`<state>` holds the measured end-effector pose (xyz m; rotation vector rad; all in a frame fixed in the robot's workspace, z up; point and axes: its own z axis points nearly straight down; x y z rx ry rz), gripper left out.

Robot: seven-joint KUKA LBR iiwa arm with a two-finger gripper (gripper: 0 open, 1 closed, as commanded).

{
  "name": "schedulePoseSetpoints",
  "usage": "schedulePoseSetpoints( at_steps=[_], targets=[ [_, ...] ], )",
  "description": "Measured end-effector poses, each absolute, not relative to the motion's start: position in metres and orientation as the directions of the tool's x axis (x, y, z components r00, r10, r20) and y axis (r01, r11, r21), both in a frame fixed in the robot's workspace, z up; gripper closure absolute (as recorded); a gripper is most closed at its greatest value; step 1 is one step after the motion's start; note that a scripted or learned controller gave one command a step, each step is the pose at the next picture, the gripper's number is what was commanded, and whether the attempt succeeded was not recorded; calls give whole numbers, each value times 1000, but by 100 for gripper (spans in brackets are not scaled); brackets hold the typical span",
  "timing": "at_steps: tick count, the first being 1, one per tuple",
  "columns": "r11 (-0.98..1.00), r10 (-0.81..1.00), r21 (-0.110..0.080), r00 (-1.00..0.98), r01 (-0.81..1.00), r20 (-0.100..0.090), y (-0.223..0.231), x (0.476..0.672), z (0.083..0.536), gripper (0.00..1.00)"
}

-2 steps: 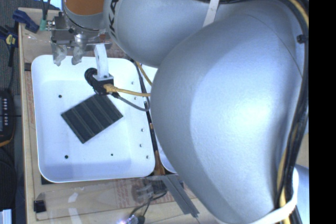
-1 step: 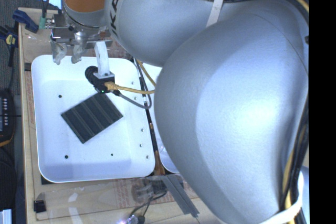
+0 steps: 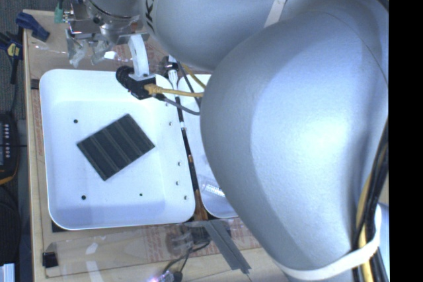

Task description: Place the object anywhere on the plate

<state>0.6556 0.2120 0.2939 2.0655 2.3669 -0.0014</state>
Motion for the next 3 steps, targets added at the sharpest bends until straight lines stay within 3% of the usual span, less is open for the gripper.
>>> schedulePoseSetpoints(
  at_steps=[1,2,3],
  targets=[
    [188,982,-3,-188,982,0,172,599,328,100],
    [74,997,-6,-74,997,-2,203,550,347,100],
    [154,988,-8,-154,988,-1,171,483,166,100]
  ],
)
